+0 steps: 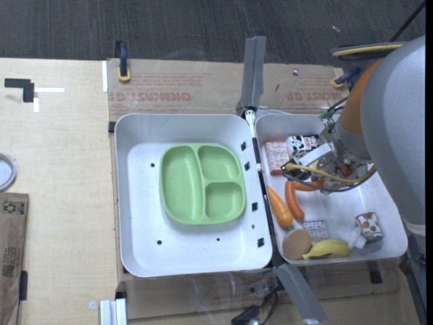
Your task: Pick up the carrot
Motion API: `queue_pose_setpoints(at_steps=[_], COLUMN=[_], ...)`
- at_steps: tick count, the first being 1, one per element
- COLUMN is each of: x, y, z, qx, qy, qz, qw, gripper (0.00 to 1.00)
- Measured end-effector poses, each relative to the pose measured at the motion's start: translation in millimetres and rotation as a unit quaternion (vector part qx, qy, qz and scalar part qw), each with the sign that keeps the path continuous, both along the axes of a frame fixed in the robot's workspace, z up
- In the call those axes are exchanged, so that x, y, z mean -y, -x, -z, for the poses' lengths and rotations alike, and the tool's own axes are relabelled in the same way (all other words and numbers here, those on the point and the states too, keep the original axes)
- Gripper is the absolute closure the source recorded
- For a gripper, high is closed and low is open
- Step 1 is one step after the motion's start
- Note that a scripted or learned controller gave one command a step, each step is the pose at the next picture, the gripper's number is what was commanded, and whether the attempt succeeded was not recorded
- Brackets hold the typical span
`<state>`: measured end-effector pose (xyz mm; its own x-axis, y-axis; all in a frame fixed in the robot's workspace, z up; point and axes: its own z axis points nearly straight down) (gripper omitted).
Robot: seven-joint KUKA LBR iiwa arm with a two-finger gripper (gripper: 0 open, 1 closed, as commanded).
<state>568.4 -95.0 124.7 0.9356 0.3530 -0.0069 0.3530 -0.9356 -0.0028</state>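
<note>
The carrot (279,207) is orange and tapered. It lies along the left wall of the right bin (392,208), pointing up and to the left. A red sausage-shaped thing (294,200) lies right beside it. My gripper (322,175) hangs low over the middle of the right bin, up and to the right of the carrot, above the upper end of the red thing. The wrist hides what lies under the gripper.
The left bin (135,181) holds a green divided plate (201,183). In the right bin lie a banana (327,250), a round brown disc (295,244), a small can (367,227), a small packet (316,229), a pink box (276,156) and a cow-patterned carton (302,143).
</note>
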Motion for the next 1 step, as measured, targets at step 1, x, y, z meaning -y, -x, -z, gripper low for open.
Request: queue_pose_setpoints(at_steps=[1], x=[49.3], y=[-63.0], z=[-62.4], qx=[0.002], qy=[0.0007], qz=[0.059], qw=[0.9983], gripper=[1.0])
